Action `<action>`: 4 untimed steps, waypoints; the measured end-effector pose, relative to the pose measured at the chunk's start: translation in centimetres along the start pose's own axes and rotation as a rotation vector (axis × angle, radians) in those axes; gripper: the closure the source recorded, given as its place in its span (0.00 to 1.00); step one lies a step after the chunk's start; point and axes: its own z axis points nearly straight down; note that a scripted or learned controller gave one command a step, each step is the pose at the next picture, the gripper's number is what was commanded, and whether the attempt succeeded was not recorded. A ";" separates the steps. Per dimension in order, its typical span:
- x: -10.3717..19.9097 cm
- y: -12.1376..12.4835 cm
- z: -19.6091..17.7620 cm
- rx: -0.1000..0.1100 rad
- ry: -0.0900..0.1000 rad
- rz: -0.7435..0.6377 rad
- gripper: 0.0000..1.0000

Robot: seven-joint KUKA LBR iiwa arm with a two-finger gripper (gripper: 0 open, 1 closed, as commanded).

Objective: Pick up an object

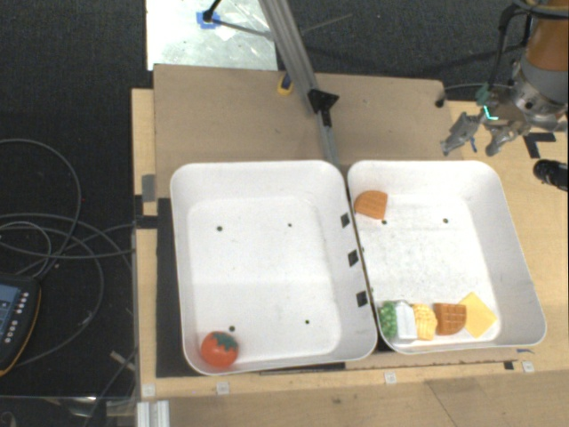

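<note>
My gripper (pixel 478 139) hangs above the bench just beyond the far edge of the right bin (pixel 511 229), its two fingers spread open with nothing between them. In the right bin an orange bread-like piece (pixel 372 205) lies at the far left corner. Along the bin's near edge lie a green and white piece (pixel 395 319), a yellow corn piece (pixel 424 320), a brown waffle-like piece (pixel 450 318) and a yellow cheese wedge (pixel 478 314). A red tomato (pixel 219 349) sits in the near left corner of the left bin (pixel 191 238).
A grey pole (pixel 293 47) slants across the bench from the back down to the gap between the bins. Cables (pixel 53 229) and a handheld controller (pixel 16 314) lie on the floor at the left. Black clips (pixel 352 257) join the bins.
</note>
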 end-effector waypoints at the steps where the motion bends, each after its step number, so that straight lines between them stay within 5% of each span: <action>1: 0.0 0.1 -0.2 -0.003 -0.002 -0.002 0.00; 4: -0.8 -0.1 13.6 0.000 -0.001 0.004 0.00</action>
